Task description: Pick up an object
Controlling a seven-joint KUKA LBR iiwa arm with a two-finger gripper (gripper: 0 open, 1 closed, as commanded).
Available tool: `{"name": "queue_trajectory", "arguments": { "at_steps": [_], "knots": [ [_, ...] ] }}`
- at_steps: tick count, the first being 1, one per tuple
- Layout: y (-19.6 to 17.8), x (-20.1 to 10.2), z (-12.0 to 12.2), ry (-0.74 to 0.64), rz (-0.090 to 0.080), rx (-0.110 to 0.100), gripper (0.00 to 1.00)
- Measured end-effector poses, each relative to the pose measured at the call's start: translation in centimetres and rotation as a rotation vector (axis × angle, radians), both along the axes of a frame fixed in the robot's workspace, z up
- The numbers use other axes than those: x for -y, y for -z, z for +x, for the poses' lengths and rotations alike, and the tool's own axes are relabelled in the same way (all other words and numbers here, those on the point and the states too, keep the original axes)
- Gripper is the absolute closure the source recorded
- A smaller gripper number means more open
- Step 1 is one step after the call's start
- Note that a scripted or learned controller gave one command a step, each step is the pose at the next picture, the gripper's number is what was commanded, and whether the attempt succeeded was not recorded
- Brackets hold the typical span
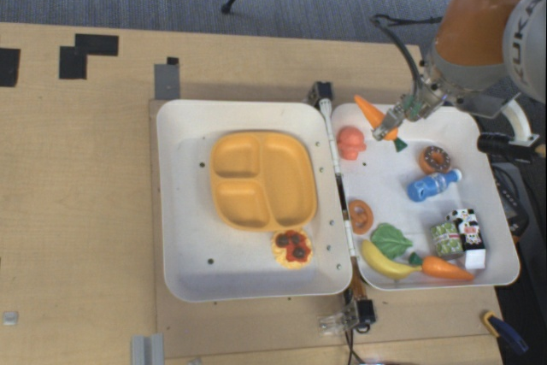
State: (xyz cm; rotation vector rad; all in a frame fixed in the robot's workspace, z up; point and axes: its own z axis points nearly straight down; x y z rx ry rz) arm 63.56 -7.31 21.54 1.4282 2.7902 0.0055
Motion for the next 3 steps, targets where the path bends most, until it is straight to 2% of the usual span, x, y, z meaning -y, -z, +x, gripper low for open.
{"name": "queue_trajectory", "arguments": {
  "at_steps": [1,2,3],
  "knots": [
    [-1.0,0.0,0.1,0.000,-0.001,0.003,1.00],
    [3.1,-2.1,1.6,0.340,0.001,-0.005,1.00],
    [1.9,-2.2,1.7,0.337,0.002,0.000,1.00]
  ]
}}
